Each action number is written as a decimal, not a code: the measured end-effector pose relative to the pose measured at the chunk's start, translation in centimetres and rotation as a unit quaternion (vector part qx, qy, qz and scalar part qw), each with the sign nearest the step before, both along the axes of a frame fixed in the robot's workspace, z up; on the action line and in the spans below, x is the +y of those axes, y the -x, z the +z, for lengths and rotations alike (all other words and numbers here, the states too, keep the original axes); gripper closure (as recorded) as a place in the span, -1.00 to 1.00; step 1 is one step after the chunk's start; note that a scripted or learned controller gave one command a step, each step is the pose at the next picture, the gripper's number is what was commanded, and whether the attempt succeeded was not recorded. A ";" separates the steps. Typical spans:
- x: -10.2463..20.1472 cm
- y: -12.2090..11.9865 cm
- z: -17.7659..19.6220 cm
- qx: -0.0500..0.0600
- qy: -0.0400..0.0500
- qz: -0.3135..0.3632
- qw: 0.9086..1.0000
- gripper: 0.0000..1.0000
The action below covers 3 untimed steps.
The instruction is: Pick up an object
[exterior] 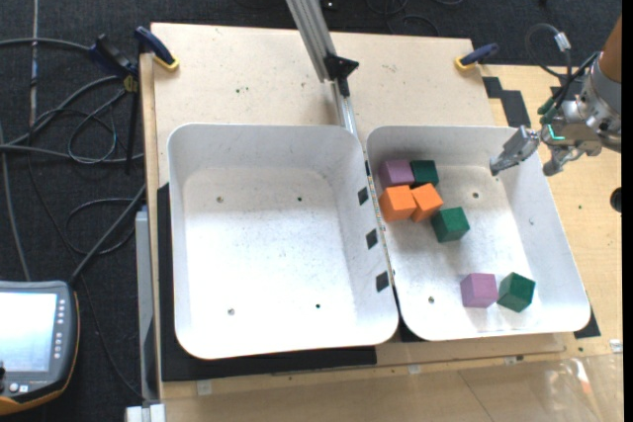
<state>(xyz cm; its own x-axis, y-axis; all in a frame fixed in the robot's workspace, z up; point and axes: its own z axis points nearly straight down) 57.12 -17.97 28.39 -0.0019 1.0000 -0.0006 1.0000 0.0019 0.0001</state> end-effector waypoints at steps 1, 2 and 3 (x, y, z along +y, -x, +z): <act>0.0 0.1 -6.4 0.003 -0.001 -0.001 1.000 -1.00; 0.1 0.4 -12.9 0.003 -0.001 -0.001 1.000 -1.00; 0.1 -0.1 -16.1 -0.006 0.001 0.000 1.000 -1.00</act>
